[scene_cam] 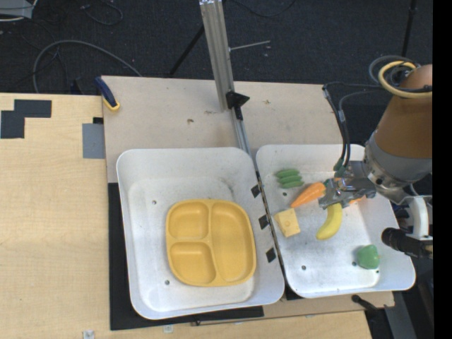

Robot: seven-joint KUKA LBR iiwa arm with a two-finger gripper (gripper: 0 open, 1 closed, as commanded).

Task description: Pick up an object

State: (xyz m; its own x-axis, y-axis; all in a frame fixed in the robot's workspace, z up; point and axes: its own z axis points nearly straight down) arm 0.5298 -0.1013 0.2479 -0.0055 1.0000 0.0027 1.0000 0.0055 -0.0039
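Note:
In the right bin (311, 280) lie several toy foods: an orange carrot (308, 194), a yellow banana (330, 222), a green pea pod (288, 177), a yellow cheese block (287, 222) and a green round fruit (367, 257). My gripper (340, 193) hangs low over the bin, right at the carrot's right end and just above the banana's top. Nothing is visibly lifted between its fingers.
The left bin (141, 189) holds a yellow divided plate (210, 242). A metal post (219, 48) stands behind the bins. Black clips (263, 221) mark the seam between the bins. The arm's grey body (402, 133) looms over the right bin's far right side.

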